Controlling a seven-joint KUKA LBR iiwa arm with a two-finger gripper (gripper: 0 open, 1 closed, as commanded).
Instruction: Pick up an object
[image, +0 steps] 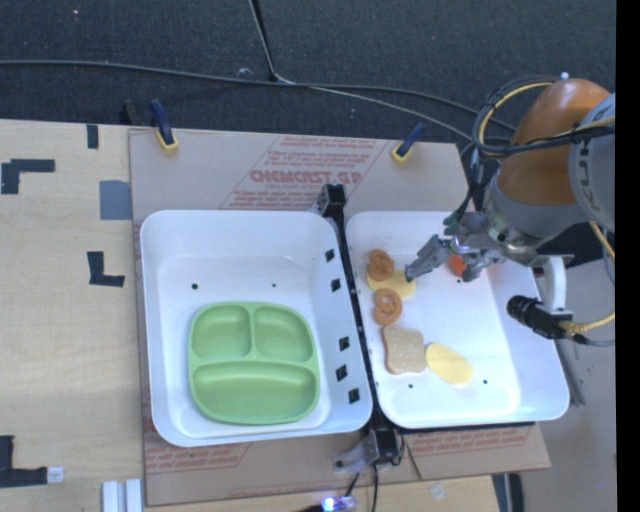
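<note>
**Nothing lifted yet: claw low over the right bin**

The pick looks unfinished. The claw (428, 258) hangs low in the right bin (520, 395), and whether its fingers are apart or together cannot be told; nothing is seen between them. Just left of it lie a yellow piece (400, 284) and a brown pretzel (380, 266), with a round orange piece (387, 305) below. Farther below sit a toast slice (404, 350) and a yellow lemon-like piece (449, 364). A green divided plate (254, 362) rests well to the left.

bins: 2 (160, 300) (520, 400) | green tray: 1 (254, 362) | toy food pieces: 5 (405, 350) | clamps: 2 (162, 125)
</note>
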